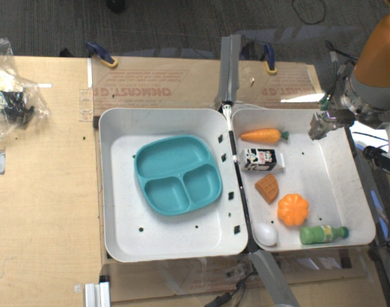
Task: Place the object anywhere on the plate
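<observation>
Overhead, two white bins (112, 171) rest on cardboard (153, 85) over a wooden bench (41, 203); jaws' state unclear.

Light wooden counter (41, 190) bearing two bins and loose items

Two shallow white plastic bins are set side by side on it, the left bin (118, 235) touching the right bin (355, 190) along a shared edge. A flat brown cardboard sheet (156, 85) is laid behind them, held by blue clamps (102, 53). A crinkled clear plastic bag (9, 88) is seen at the far left.
</observation>
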Tool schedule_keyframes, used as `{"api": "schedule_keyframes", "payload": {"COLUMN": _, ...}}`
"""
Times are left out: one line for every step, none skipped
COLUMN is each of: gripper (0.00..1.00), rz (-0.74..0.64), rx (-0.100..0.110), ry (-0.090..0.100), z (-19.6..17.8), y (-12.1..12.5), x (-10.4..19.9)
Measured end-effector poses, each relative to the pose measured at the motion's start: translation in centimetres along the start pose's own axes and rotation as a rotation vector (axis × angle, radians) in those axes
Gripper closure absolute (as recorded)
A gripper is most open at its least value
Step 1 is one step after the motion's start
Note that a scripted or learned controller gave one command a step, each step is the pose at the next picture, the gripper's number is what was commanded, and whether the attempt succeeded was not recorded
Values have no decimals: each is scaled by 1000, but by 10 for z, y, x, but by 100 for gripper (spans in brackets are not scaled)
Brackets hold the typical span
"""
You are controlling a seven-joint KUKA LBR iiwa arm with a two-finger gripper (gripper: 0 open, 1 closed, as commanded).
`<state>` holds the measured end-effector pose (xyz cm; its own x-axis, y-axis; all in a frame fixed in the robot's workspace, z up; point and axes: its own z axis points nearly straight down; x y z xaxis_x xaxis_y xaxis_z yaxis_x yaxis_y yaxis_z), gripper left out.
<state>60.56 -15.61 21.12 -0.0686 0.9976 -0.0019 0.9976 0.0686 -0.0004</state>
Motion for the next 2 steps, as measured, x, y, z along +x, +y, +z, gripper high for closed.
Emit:
{"api": "schedule_keyframes", "payload": {"gripper": 100, "rz": 56, "rx": -1, "ry": 0, "z": -231, "y": 51, "x": -44}}
{"api": "schedule_keyframes", "payload": {"gripper": 100, "rz": 139, "rx": 3, "ry": 1, "z": -78, "y": 54, "x": 14}}
